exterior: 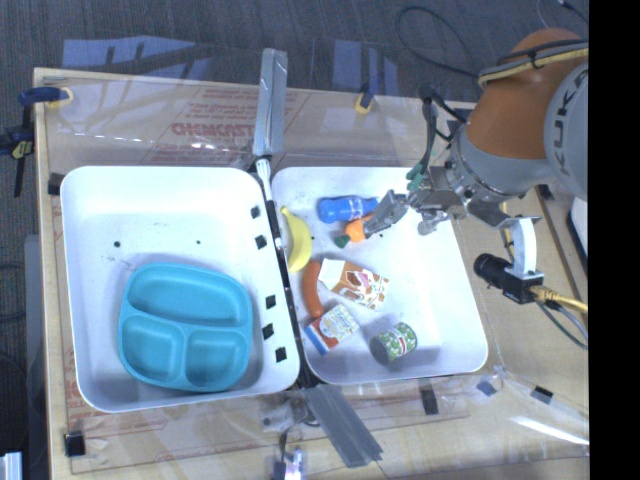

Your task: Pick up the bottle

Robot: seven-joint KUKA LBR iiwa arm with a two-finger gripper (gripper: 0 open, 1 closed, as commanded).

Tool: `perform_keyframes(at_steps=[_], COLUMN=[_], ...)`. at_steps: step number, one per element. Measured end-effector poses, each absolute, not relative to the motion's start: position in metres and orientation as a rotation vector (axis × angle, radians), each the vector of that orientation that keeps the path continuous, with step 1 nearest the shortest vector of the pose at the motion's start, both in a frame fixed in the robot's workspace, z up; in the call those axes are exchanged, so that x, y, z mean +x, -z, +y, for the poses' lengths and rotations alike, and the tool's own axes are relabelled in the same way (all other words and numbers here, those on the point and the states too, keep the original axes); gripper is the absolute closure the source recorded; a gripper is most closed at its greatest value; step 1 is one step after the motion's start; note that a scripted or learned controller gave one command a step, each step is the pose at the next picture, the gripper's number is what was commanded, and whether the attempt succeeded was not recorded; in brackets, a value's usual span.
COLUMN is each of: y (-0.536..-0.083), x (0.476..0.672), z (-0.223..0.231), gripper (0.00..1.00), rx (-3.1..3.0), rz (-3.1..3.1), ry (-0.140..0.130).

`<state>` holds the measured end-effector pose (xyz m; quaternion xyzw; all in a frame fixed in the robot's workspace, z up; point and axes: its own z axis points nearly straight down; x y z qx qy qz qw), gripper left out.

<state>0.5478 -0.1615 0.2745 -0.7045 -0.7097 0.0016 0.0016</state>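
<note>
Crowding the bottle (pixel 346 208), banana (pixel 297 240), orange piece (pixel 354 232), tool (pixel 385 214) beside

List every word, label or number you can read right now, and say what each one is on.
"CHEMCAST": red print, seen mirrored, on the clear sheet behind the bins; the smaller lines around it are too blurred to read.
"KU": dark letters on the arm, cut off at the frame edge.
Blue bottle: label too small to read.
Snack carton, small packet and green can: print too blurred to read.
</note>
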Motion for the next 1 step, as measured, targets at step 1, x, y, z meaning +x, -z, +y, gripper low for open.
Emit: perform_keyframes(at_steps=[1], y=[-0.2291], x=[0.5907], z=[-0.1378], gripper=[0.00], rx=[-2.108], rz=[-2.322], ry=[-0.005])
